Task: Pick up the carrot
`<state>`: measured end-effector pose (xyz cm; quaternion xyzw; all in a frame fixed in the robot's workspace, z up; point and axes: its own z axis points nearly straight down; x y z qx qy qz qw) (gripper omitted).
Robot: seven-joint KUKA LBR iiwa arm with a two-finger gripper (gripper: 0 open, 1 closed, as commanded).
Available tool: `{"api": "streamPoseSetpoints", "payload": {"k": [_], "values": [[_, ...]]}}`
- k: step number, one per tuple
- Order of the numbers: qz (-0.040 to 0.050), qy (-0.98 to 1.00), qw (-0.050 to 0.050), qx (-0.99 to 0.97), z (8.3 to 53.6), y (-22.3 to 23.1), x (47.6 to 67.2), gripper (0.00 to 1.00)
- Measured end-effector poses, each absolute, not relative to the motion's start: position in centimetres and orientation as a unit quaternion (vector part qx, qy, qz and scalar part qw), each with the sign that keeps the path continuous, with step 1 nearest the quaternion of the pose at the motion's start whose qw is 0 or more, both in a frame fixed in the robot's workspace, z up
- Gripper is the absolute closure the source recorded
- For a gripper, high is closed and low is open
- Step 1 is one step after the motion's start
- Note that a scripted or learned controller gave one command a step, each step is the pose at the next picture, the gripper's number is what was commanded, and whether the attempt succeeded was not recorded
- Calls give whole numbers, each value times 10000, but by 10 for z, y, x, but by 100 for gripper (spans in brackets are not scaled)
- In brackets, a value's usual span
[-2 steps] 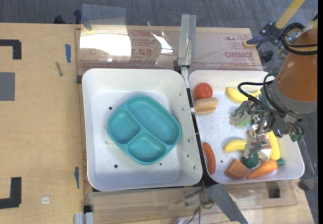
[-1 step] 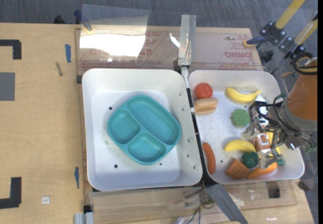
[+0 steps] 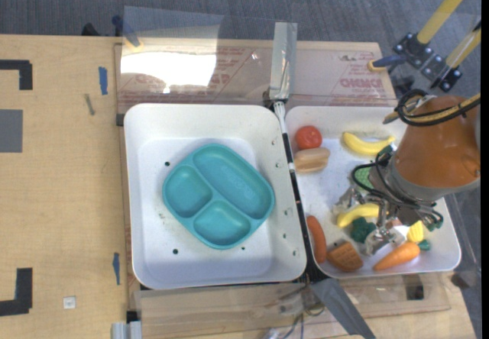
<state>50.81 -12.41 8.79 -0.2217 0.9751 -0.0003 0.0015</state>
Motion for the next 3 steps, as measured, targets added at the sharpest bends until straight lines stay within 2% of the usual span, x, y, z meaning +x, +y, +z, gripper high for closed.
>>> {"api": "streamPoseSetpoints", "payload": {"k": [1,2,3], "values": [[-12,9702,33,-2421,88,-95,496,0],[-14,9619,40,-2733,88,-143,583,0],[-5,9950,29,-996,88,-96,593,0]]}}
